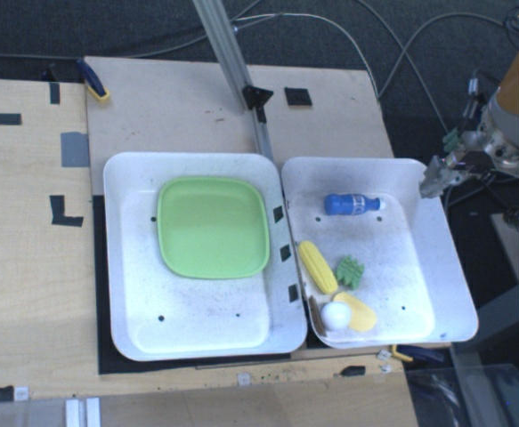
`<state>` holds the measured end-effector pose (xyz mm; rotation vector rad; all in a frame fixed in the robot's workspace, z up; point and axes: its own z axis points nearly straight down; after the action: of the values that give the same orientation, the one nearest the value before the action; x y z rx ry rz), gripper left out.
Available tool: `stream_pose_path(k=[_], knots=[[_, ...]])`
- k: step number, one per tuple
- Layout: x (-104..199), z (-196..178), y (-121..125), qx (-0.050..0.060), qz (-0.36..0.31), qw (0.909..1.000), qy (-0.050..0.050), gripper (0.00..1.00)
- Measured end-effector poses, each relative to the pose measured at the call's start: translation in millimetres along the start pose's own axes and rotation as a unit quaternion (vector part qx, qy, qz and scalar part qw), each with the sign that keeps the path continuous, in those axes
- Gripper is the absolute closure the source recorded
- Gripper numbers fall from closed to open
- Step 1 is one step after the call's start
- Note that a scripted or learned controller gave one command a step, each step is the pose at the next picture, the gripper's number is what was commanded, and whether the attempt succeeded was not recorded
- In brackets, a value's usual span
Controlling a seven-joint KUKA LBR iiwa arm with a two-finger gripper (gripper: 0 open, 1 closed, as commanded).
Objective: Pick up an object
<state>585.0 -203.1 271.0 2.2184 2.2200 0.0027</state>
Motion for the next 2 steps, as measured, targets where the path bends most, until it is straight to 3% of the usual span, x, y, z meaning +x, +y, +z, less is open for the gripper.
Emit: stream_pose_path(k=[2], knots=[[92.8,19.3,-9.3,0.002,-0.002,1.0000,0.001,1.00]])
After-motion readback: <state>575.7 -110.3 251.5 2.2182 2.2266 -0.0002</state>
